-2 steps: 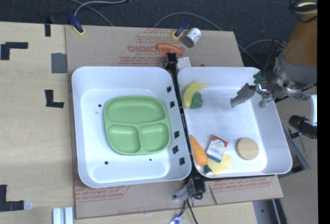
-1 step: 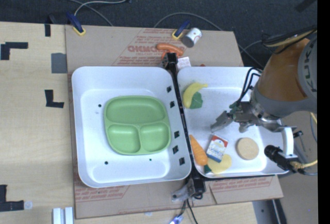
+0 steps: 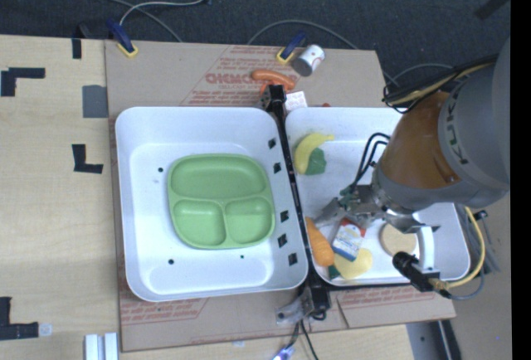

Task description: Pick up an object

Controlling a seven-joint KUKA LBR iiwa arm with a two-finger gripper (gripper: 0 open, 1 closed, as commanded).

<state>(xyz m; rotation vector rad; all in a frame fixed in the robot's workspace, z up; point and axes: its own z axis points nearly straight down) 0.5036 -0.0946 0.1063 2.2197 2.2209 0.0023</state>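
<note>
Down at the lower right of the frame, the right bin [image 3: 465, 271] held a small cluster of objects: an orange carrot-like piece [image 3: 319, 240] along its left wall, a little white carton with blue and red print [image 3: 348, 241] just beside it, a pale yellow lump [image 3: 357, 265] below the carton, and a round cream-coloured disc [image 3: 398, 240] to the right. The gripper [image 3: 355, 202] hung just above the carton, and the grey arm [image 3: 452, 147] with its orange band covered much of the bin's right half. Whether the fingers were spread or closed could not be told; the metal parts there were too tangled and small, and nothing was plainly between them. Higher in that bin lay a yellow and green piece [image 3: 309, 153], near the dividing wall. The left bin [image 3: 137, 184] carried a green compartment tray [image 3: 221, 201]. At the upper centre, on the cardboard, sat a small grey cylinder [image 3: 308, 60].
</note>
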